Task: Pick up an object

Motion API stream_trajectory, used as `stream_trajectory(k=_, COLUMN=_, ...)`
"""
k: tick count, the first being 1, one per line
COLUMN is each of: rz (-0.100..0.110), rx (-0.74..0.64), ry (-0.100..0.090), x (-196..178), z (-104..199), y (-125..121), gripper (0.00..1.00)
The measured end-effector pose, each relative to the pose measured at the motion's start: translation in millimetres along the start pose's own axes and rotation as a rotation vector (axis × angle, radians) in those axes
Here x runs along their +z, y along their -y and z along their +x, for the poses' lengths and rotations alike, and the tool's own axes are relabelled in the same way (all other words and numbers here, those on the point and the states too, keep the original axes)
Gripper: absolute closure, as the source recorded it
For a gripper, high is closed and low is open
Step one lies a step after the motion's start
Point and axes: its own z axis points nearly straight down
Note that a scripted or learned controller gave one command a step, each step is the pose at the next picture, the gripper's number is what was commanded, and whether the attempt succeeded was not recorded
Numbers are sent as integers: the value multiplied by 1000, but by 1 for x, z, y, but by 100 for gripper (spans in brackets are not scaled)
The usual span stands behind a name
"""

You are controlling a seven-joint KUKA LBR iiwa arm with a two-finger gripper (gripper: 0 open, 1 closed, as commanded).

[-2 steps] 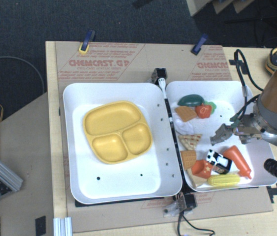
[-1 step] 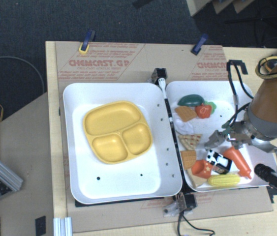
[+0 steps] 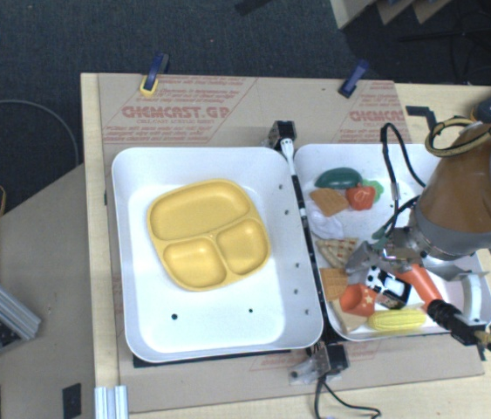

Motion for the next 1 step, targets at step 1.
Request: stream_trajectory(k=1, rz=-2, rx=1, ry=2, x=32, z=0, y=0, gripper=0)
